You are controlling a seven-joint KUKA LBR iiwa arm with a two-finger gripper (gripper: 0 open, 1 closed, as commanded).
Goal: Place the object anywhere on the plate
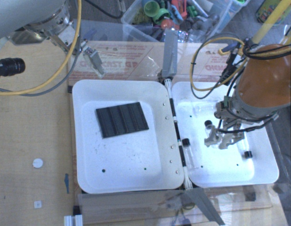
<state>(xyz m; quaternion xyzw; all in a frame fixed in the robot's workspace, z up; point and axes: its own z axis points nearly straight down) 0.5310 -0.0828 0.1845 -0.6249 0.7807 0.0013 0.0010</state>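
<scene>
Fixed overhead view, 2 white bins side by side. Left bin: dark ribbed rectangular plate, lying flat towards the back-left. Right bin: arm w/ orange band reaches in from the right – gripper low over the bin floor; finger state cannot be told. Small dark object on the floor just right of gripper – another small dark piece to its left

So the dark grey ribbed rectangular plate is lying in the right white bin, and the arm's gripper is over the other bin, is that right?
Not quite. The camera view shows the dark grey ribbed rectangular plate lying in the left white bin, not the right one. The two-finger gripper is over the other bin, the right white bin.
</scene>
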